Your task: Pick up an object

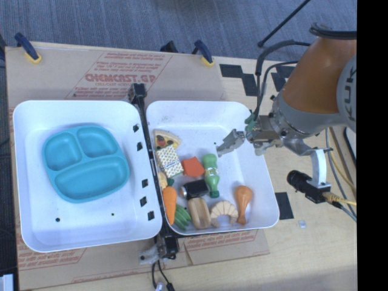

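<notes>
Tabletop (315, 247), pale wood, w/ printed cardboard sheet (121, 71) under two white bins side by side.

Right bin (200, 111), toy food crowded in its near and left part:
- Near row, along front wall, L to R: carrot (169, 204), green leafy piece (182, 217) just beside it, bread loaf (198, 213), croissant (224, 210), chicken drumstick (243, 202) standing nearest the right wall.
- Mid row: black block (196, 188) touching the loaf's far end; green bottle (211, 174) lying beside it; orange-red block (193, 167) just left of the bottle's top.
- Left side, by the divider: cracker (168, 160) w/ dotted face; pizza slice (165, 140) just beyond it.
- Far and right floor of bin: bare white.

Left bin (24, 162): blue divided plate (86, 161), three compartments, lying flat near centre.

Hand (233, 142): grey, over right bin's far-right area, reaching in from the right, well apart from the toys; nearest item is the green bottle. Nothing seen between fingers; can't tell if fingers apart or together. Arm (315, 77) behind it, orange band, w/ black cables.

Far edge: blue clamps (29, 47) at cardboard corners; grey carpet (121, 11) beyond.
</notes>
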Motion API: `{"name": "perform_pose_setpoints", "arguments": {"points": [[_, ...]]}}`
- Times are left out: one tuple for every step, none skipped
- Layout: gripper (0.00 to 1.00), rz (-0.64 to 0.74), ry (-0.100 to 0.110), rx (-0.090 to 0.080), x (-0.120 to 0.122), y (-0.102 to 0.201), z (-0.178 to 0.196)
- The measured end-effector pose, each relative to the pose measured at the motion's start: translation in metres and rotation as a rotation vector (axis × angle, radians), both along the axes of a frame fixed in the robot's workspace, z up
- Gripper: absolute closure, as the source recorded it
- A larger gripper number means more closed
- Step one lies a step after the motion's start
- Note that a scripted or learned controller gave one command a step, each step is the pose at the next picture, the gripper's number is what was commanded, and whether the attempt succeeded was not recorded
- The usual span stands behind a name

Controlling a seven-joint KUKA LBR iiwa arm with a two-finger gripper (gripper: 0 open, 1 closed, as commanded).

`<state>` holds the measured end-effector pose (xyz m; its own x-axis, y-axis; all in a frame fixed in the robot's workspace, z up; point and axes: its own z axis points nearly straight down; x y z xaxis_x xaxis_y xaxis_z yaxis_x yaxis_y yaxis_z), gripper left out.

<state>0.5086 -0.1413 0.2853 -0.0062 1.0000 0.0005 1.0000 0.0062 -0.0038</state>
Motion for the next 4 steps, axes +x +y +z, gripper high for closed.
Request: {"name": "perform_pose_setpoints", "arguments": {"points": [[0.00, 0.189, -0.016, -0.010, 0.005, 0.011, -0.172], [0.00, 0.475, -0.003, 0.000, 0.048, 0.006, -0.194], [1.00, 0.478, -0.003, 0.000, 0.048, 0.006, -0.184], [1.00, 0.752, -0.004, -0.001, 0.043, 0.029, -0.069]]}}
